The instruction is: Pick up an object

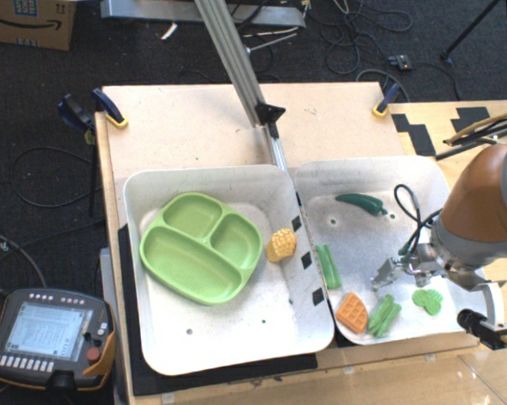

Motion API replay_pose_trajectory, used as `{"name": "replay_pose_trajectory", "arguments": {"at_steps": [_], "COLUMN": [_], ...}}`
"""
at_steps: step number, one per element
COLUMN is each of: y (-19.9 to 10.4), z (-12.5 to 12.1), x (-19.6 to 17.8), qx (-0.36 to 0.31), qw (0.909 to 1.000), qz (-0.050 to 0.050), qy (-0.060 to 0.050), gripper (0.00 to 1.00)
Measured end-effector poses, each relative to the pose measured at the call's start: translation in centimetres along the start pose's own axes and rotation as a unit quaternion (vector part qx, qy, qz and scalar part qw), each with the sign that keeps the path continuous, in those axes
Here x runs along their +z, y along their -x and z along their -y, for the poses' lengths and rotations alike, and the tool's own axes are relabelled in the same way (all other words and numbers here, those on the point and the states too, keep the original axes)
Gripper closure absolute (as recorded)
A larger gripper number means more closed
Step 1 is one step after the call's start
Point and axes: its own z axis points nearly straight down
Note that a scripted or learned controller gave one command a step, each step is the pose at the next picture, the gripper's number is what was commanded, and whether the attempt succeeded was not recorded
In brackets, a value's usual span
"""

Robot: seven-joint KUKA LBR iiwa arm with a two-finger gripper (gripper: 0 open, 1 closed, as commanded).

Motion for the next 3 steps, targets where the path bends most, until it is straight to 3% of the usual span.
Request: {"name": "replay_pose_trajectory", "arguments": {"at_steps": [1,3], "y": [3.0,4.0], "z": [-0.1,-0.1], "x": [-0.1,-0.1], "qx": [0.001,0.0], "qw": [1.0,1.0], "qz": [0.0,0.0], "qy": [0.0,0.001], "gripper": [0.0,0.0]}}
